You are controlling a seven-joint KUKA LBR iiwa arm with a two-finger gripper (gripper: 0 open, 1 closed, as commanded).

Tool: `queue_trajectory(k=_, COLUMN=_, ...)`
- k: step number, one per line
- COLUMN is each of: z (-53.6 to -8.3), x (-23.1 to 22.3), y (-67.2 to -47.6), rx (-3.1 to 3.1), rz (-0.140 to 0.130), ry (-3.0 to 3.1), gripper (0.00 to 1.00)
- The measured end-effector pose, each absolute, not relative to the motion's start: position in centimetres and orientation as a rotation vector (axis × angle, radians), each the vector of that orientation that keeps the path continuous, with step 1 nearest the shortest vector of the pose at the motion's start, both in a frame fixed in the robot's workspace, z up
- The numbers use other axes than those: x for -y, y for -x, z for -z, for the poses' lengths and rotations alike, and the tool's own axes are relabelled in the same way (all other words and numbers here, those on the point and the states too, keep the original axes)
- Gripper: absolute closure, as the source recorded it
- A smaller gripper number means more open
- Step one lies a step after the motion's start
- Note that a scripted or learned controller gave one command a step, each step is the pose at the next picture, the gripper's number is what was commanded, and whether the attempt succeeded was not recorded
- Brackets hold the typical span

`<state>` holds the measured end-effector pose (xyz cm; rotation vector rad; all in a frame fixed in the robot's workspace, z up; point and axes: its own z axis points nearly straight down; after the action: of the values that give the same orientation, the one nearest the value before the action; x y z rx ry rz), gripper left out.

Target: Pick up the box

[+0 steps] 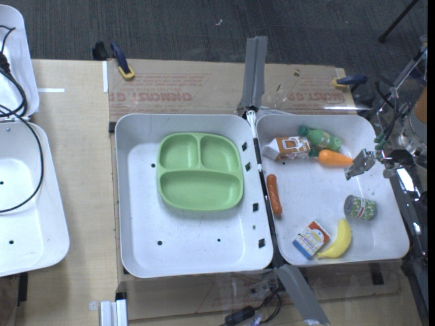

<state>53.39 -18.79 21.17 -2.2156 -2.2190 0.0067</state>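
Overhead, the left bin (129,202) holds a green divided plate (200,171) and nothing else. Beside it, the right bin (394,246) holds a small box (311,239) near its front edge, touching a banana (340,240). A can (359,208) lies just behind the banana. A sausage (274,194) lies along the left wall. At the back sit a carton (288,148), a carrot (334,158) and a green object (319,138). The gripper (372,160) hovers over the bin's right side, well apart from the box, fingers spread with nothing between them.
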Motion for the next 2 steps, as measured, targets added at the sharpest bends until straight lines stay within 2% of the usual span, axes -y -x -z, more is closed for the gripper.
queue_trajectory(k=1, z=-11.4, x=12.6, y=-48.4, rx=2.334, rz=-0.006, ry=2.091, gripper=0.00)
queue_trajectory(k=2, z=-8.8, x=9.9, y=-47.7, rx=2.361, rz=-0.005, ry=2.063, gripper=0.00)
